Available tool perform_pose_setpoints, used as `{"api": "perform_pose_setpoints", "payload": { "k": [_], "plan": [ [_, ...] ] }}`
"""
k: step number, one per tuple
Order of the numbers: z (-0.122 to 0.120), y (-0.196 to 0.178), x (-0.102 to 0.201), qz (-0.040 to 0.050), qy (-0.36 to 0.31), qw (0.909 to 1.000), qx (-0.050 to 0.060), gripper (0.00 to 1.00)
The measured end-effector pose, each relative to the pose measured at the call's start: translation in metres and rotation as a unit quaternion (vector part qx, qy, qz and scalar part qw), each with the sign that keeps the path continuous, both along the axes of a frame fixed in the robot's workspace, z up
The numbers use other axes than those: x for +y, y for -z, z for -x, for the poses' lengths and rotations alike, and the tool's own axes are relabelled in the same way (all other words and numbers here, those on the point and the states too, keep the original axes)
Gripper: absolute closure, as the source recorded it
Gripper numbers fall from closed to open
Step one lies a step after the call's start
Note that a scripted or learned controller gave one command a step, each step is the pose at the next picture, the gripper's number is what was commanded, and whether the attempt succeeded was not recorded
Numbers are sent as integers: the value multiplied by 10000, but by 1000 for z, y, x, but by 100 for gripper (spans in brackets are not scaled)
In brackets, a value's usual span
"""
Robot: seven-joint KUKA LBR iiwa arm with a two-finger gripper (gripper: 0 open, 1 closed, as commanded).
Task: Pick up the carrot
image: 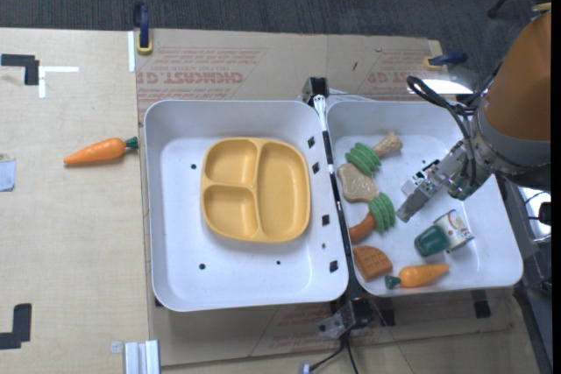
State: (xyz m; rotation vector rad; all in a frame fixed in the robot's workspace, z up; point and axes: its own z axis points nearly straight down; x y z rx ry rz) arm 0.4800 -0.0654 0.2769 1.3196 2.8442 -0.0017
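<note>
Wooden bench (70, 232) seen from above, two white bins set side by side on it. Yellow divided plate (257, 189) seen in left bin (175, 276). Claw (418, 197) seen over right bin (491, 263), near its middle, above toy food; whether released or clenched cannot be told, nothing seen grasped. Carrot (419, 276) lain at right bin's near edge, below claw, apart from it. Second carrot (98, 151) lain on bench, outside left bin.

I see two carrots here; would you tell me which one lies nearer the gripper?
The carrot in the right bin, at its front edge, just below the gripper. The other carrot lies outside the bins, far left on the bench.
</note>
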Motion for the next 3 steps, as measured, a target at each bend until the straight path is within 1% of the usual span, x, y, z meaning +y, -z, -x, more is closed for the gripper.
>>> {"api": "perform_pose_setpoints", "payload": {
  "k": [1, 2, 3],
  "plan": [
    [1, 85, -20, -6, -2025, 9793, 17, 0],
    [0, 171, -39, 1, -3636, 9316, 12, 0],
    [-14, 185, -71, 0, -3128, 9498, 5, 0]
  ]
}}
